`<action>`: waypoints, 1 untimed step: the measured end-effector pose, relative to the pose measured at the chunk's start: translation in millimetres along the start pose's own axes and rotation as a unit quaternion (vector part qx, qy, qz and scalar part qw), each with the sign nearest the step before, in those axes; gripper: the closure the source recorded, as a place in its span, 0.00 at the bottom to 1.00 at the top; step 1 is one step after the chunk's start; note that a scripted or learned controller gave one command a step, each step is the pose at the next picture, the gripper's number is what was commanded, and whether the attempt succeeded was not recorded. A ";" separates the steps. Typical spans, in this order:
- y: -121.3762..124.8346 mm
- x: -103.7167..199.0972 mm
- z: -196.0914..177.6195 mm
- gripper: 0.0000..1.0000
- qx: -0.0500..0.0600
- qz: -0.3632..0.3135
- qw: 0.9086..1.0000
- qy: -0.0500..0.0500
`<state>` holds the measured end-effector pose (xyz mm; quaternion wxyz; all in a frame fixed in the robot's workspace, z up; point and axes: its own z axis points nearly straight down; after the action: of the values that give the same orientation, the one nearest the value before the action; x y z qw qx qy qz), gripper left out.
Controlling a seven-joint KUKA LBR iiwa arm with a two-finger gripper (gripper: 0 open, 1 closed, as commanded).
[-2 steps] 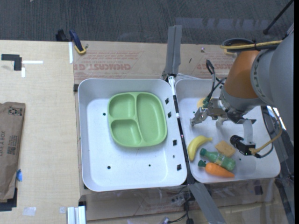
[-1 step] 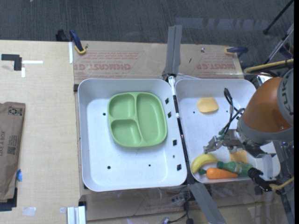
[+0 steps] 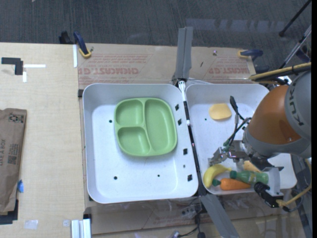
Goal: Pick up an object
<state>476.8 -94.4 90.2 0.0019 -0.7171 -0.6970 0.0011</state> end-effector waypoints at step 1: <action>92.3 -5.6 -0.9 0.00 -0.001 -0.130 0.991 -0.001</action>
<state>568.8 -102.7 90.7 0.0004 -0.6202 -0.7844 0.0006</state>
